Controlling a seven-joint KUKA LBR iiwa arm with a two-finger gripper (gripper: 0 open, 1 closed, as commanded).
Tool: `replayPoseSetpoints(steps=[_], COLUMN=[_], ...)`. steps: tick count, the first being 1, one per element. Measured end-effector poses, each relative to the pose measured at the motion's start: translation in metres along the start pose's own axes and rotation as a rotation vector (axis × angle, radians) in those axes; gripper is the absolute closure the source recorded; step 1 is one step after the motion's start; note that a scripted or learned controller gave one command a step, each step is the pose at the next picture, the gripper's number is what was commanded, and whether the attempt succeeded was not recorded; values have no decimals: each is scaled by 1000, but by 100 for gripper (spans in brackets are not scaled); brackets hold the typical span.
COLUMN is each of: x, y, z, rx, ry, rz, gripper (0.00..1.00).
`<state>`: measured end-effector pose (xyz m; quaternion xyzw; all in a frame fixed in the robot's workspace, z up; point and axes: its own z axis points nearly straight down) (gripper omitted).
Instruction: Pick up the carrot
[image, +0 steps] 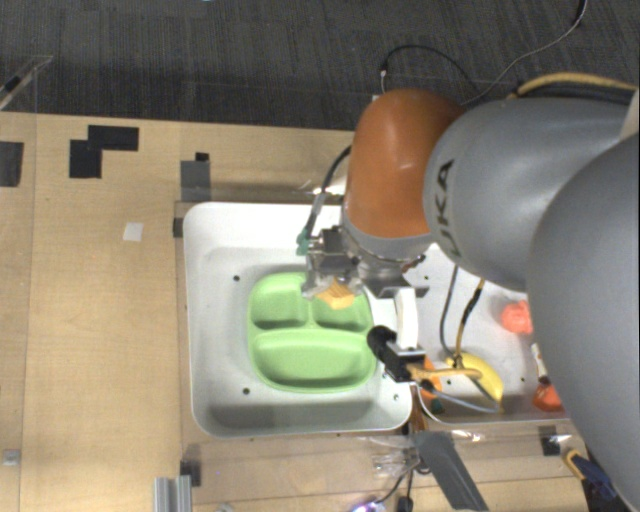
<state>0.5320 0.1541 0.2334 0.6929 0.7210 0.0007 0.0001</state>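
My gripper (333, 288) hangs over the left bin (215, 300), above the upper right compartment of a green divided tray (300, 355). A small orange carrot (340, 295) shows between its fingertips, and the fingers are shut on it. The wrist and the arm's orange band hide the carrot's upper part. Whether the carrot touches the tray or hangs just above it cannot be told.
The right bin (500, 412) holds a yellow banana (482, 378), a pink-orange piece (517, 318) and an orange-red piece (548, 398) near the front edge. The big grey arm covers most of that bin. Bare wooden bench lies to the left.
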Motion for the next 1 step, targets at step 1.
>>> replayPoseSetpoints(steps=[1], x=[-58], y=[-28], z=[-67], rx=[-4], ry=[0], rz=[-64], gripper=[100])
